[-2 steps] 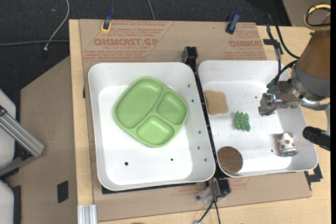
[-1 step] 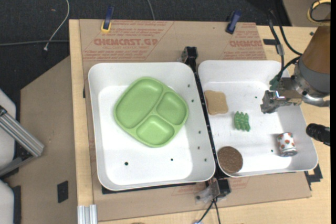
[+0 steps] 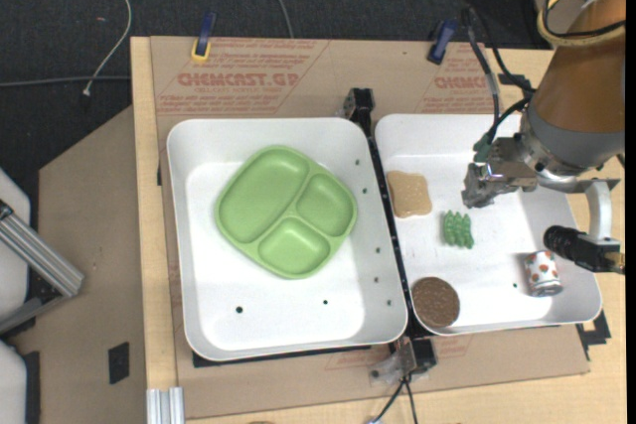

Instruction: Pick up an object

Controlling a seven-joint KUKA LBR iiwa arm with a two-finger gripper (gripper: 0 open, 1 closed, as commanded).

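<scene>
Pincer above green grapes

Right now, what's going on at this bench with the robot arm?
A robot arm reaches in over the right bin, its end effector hovering just above a green bunch of grapes, with a tan slice of bread to the left of them. A brown cookie and a small can lie nearer the front. Nothing is seen held. The left bin holds a green divided plate.
</scene>
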